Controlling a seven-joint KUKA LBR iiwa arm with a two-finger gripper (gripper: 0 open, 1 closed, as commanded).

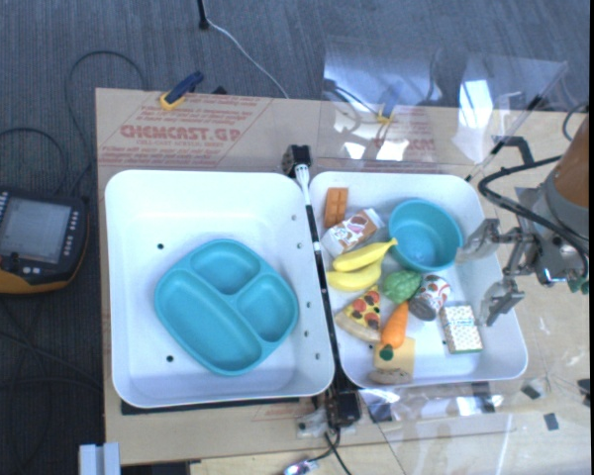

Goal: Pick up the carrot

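Observation:
The orange carrot point(395, 325) lies in the right bin point(495, 364), near its front, leaning on a tan block point(394, 360) with a pizza slice point(361, 315) to its left. My gripper point(491, 268) hovers over the bin's right edge, well to the right of the carrot and apart from it. Its two fingers point(480, 236) are spread open and nothing sits between them.
Around the carrot are a green vegetable point(402, 285), a small can point(434, 295), a patterned box point(461, 329), two bananas point(361, 258), a blue bowl point(426, 234), a snack packet point(351, 231) and an orange box point(335, 206). The left bin point(129, 206) holds a blue divided plate point(228, 305).

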